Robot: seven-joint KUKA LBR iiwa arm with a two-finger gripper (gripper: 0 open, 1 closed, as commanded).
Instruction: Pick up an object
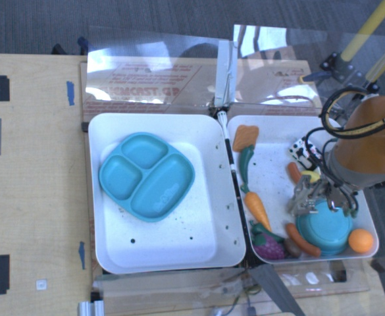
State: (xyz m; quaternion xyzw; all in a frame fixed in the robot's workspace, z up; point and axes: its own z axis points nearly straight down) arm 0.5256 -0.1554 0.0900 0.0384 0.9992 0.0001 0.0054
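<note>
Jaws: how far apart they are standing cannot be told; the metal of the two-finger gripper (317, 199) is blurring into clutter, and nothing is showing as held. The gripper is hanging low over the right white bin (271, 151), at the upper-left rim of a round teal plastic bowl (327, 229).

Candidates in that bin: a small orange ball (361, 240) touching the bowl's right side; a reddish sausage-shaped toy (302, 239) lying against the bowl's lower left; a purple grape cluster toy (269, 245) near the bottom edge; an orange toy carrot (256, 208) along the left wall; a dark green pod-shaped toy (245, 163) above it, below an orange flat toy slice (245, 135); a black-and-white toy (303, 151) near the wrist. In the left white bin (106, 242) a teal divided plastic plate (147, 176) is lying alone.

Risks, as judged: the bowl rim is looking thick and curved, so a pinch there could be slipping off. Crowding is also a hazard; the sausage or ball could be getting nudged aside, or caught alongside and dropped on lifting.
</note>
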